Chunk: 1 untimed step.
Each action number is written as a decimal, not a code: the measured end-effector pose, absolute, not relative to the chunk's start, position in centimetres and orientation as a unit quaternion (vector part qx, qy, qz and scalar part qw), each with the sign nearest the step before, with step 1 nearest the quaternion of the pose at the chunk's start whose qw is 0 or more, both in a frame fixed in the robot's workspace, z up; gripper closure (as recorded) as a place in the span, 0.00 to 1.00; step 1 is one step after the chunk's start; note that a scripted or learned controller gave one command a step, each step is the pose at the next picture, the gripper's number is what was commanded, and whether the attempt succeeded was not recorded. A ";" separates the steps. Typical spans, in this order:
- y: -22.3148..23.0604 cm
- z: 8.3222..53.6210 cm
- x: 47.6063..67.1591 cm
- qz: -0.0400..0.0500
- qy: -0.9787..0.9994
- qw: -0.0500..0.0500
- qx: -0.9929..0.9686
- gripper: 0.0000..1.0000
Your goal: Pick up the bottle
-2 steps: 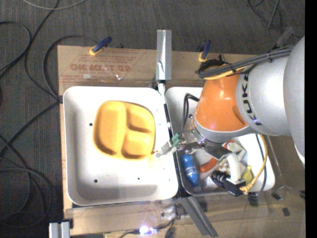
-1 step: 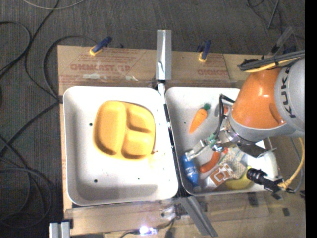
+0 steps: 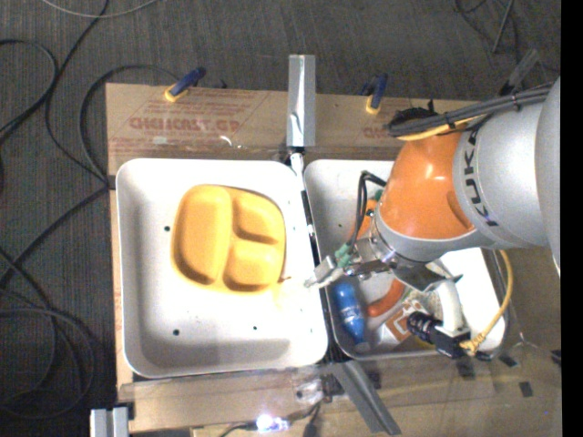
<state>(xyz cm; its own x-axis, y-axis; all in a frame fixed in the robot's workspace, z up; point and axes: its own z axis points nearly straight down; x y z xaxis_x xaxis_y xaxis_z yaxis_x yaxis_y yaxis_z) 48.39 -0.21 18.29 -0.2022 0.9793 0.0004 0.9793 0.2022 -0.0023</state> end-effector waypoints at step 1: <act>1.0 18.3 48.4 0.001 -0.796 0.001 -0.606 0.00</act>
